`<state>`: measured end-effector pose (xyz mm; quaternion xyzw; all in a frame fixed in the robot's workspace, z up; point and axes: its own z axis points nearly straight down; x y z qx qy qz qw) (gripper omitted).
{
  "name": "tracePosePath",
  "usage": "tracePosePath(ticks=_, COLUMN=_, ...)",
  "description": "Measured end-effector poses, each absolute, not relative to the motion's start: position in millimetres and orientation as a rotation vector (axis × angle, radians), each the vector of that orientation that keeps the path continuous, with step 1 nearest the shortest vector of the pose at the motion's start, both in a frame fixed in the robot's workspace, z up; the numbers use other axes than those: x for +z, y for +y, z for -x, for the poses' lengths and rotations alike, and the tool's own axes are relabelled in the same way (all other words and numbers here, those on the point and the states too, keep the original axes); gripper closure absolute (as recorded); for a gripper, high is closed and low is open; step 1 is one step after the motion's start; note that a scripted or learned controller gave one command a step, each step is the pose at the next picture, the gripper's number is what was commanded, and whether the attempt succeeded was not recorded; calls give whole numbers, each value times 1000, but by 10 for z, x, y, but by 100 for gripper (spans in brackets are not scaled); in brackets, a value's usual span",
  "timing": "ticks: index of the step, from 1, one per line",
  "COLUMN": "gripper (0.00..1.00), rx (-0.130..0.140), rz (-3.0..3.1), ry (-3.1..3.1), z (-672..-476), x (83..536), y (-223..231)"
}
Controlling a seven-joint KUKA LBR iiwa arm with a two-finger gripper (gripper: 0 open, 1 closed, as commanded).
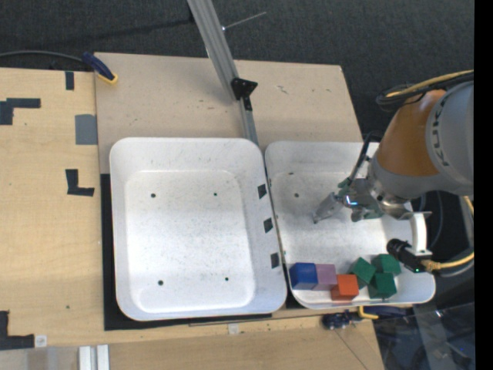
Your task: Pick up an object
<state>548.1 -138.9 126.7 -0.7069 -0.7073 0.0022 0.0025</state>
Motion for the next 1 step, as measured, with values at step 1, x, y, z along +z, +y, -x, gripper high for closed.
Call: tracePosePath(ticks=1, gripper=0, rx=5, rz=2218, ry=-2221, z=-5471, x=896, y=-1382)
